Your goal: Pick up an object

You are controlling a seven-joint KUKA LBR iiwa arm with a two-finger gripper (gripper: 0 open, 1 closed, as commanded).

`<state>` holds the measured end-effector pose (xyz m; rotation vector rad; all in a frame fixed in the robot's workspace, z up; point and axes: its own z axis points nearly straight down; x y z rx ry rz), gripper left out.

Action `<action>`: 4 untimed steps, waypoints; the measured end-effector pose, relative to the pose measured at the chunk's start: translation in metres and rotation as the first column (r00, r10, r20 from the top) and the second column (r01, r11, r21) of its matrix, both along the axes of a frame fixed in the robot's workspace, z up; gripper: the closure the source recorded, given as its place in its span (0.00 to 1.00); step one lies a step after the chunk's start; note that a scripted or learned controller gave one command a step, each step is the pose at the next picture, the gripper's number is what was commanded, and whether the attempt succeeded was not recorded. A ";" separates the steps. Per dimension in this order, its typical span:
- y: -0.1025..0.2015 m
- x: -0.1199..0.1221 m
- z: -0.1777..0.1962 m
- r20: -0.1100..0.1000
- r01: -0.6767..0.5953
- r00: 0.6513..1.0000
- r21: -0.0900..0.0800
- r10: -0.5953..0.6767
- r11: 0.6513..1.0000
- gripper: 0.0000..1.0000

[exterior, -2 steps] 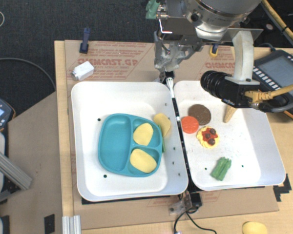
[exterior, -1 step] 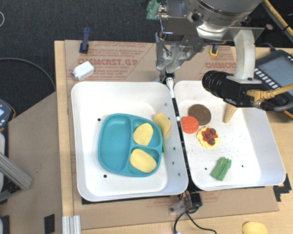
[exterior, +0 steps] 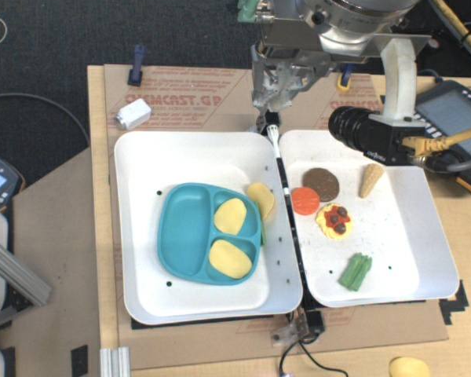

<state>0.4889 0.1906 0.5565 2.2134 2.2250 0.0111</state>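
A grey robot arm reaches in over the far edge of a bench bearing two shallow white bins, its gripper (exterior: 273, 104) hanging above the back of the seam where the bins meet; whether its fingers are apart or together cannot be told from this angle, and nothing shows between them. The left bin (exterior: 141, 179) holds a blue divided tray (exterior: 184, 230) with two yellow pieces lying in its right-hand compartments, one (exterior: 230, 215) behind the other (exterior: 229, 260), and a third yellow piece (exterior: 261, 199) resting just outside the tray's far right corner, against the bin's wall. In the right bin (exterior: 424, 234) lie a brown disc (exterior: 320, 184), an orange-red round piece (exterior: 304, 201) touching its near left edge, a small yellow pizza slice with dark toppings (exterior: 334, 220) just beside them, a tan cone (exterior: 370, 181) toward the back and a green vegetable (exterior: 355, 272) near the front, apart from the rest. A small white block (exterior: 133, 114) and a blue clamp (exterior: 136, 64) sit on the cardboard behind the left bin
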 end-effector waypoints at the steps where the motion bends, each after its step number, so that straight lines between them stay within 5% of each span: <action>1: 0.001 0.000 0.011 0.003 -0.001 1.000 0.001 0.001 1.000 1.00; 2: 0.001 0.001 0.021 0.006 -0.003 1.000 0.002 0.003 1.000 1.00; 3: 0.004 -0.013 -0.266 -0.026 0.006 1.000 -0.010 -0.006 1.000 1.00; 4: -0.063 -0.009 -0.217 -0.002 0.012 1.000 -0.003 -0.012 1.000 1.00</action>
